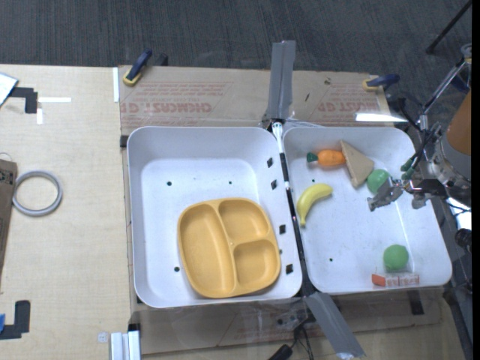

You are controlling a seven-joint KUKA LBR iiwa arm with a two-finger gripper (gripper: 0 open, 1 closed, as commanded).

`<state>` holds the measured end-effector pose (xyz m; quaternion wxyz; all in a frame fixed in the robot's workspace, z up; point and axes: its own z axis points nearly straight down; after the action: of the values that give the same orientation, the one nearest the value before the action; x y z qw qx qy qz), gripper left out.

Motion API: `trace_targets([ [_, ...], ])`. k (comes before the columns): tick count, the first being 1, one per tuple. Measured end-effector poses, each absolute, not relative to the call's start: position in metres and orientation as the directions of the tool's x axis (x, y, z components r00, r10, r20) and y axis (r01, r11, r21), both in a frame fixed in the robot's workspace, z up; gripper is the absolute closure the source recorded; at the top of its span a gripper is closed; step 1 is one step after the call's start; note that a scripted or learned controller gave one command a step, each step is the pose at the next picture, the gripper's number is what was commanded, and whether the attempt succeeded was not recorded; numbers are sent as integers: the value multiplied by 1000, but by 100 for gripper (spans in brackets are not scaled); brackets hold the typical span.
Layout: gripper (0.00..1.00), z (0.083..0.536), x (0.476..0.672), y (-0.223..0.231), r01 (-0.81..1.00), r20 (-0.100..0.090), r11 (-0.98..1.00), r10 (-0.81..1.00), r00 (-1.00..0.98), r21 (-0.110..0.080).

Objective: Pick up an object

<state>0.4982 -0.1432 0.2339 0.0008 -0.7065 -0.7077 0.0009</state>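
On the counter (67, 276) two white bins sit side by side. The left bin (150, 163) holds a yellow divided plate (229, 246) lying flat toward its near side, with one long section on the left and two smaller sections on the right. The right bin (352, 231) holds the loose things: a banana (312, 199) near its left wall, a carrot (328, 157) with a green top near the far wall, a tan wedge (357, 163) just beside the carrot on its right, a green ball (378, 179) touching the wedge's near end, a second green ball (396, 257) near the front right corner, and a small red and white packet (395, 280) lying against the front wall just below that ball. The arm reaches in from the right, and its gripper (386, 195) hangs low over the right part of the right bin, just beside the upper green ball and near its front right side. The fingers point left and look slightly parted, with nothing seen between them; whether they touch the bin floor cannot be told. On the counter well to the left lies a tape roll (35, 193). Two blue and yellow clamps (138, 67) hold a cardboard sheet (195, 100) behind the bins.
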Motion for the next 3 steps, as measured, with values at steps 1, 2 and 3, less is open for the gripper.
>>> trace_targets([
  [1, 0, 204, 549, -150, 981, -1, 195, 981, -195, -1],
  [2, 0, 141, 619, -195, 978, -1, 208, 978, -208, 0],
  [3, 0, 100, 647, -218, 976, 1, 219, 976, -219, 10],
])
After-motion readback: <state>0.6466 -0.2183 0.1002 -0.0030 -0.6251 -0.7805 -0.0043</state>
